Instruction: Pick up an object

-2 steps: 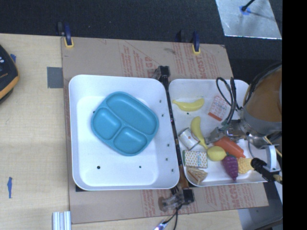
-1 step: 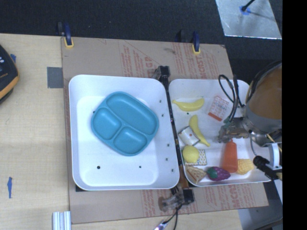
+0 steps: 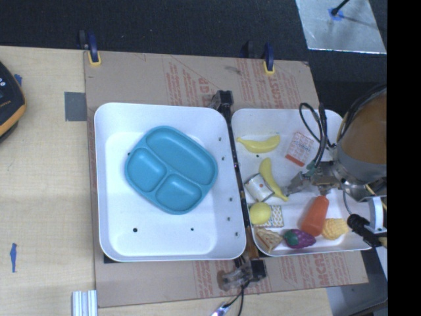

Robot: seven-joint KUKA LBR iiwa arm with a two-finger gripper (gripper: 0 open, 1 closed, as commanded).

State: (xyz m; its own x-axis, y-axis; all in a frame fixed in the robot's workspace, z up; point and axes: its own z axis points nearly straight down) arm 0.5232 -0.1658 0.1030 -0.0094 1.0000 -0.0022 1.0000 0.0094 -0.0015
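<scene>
Two shallow white bins sit side by side on a brown cardboard sheet, and I'll place everything relative to the blue divided plate (image 3: pixel 172 168). That plate is smooth plastic, rounded, three compartments, lying alone in the left bin (image 3: pixel 112 242). The right bin (image 3: pixel 283 115), just right of the plate's bin, holds all the small stuff. Nearest the camera: a purple eggplant-looking toy (image 3: pixel 299 238), a tan wedge (image 3: pixel 268 239) and a bumpy yellow corn piece (image 3: pixel 334 228), all right of and below the plate. Slightly further back there's an orange carrot-shaped piece (image 3: pixel 316 214), a yellow lemon (image 3: pixel 260 212), a small patterned white card (image 3: pixel 277 216) and a little white carton (image 3: pixel 258 187). Then two bananas: one (image 3: pixel 271 178) slanted near the carton, one (image 3: pixel 258 143) lying flat further back, level with the plate's top edge. One red-and-white packet (image 3: pixel 300 147) sits right of that far banana. The gripper (image 3: pixel 304 182) hangs over the right bin between the slanted banana and the carrot, and honestly I can't tell how it's set, too dark and blurry.
</scene>
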